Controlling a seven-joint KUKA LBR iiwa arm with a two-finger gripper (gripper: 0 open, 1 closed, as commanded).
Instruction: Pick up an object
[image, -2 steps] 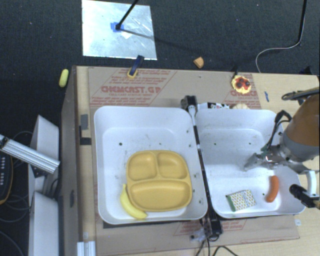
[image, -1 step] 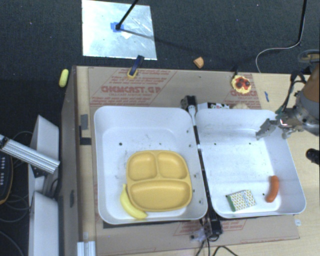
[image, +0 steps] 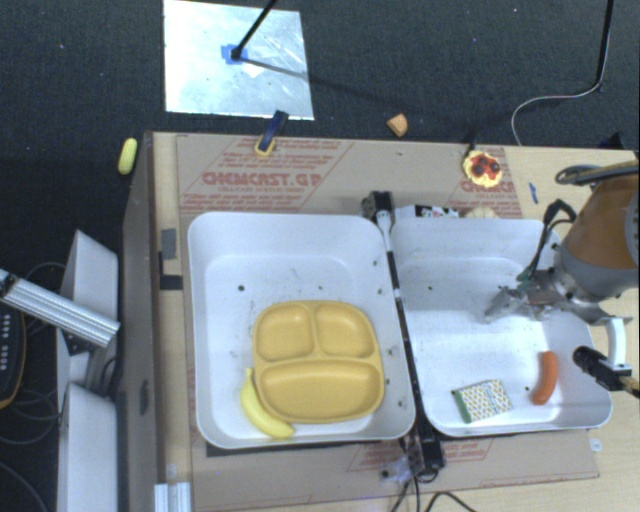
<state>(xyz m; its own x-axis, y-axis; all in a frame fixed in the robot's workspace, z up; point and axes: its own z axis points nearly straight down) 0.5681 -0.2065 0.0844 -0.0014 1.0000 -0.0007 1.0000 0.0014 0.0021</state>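
In the left shallow white plastic bin (image: 215, 300) lies a yellow three-compartment plastic plate (image: 318, 360), flat on the bin floor toward the near side. It looks stiff, light and smooth; its broad low form offers little to a two-finger grip except the raised rim, so I judge it an awkward choice. Touching the plate's near-left edge is a yellow curved banana-shaped toy (image: 262, 412), tucked between the plate and the bin wall. It is narrow enough to pinch across its middle, but the crowding on both sides would likely hinder the fingers.

In the right shallow white plastic bin (image: 450, 250), near the front wall, rests a small flat rectangular packet with a green-and-white pattern (image: 481, 399). It seems thin and light, lying flush on the floor, and probably hard to get fingers under. Just to its right, a little apart, lies an orange sausage-shaped toy (image: 543, 378). It is slim and rounded, likely light and somewhat slippery; taking it across its narrow middle seems the best hold.

The end effector (image: 505, 303) hovers over the middle of the right bin, above and left of the sausage, with nothing visible between its fingers; how far apart they stand I cannot tell.
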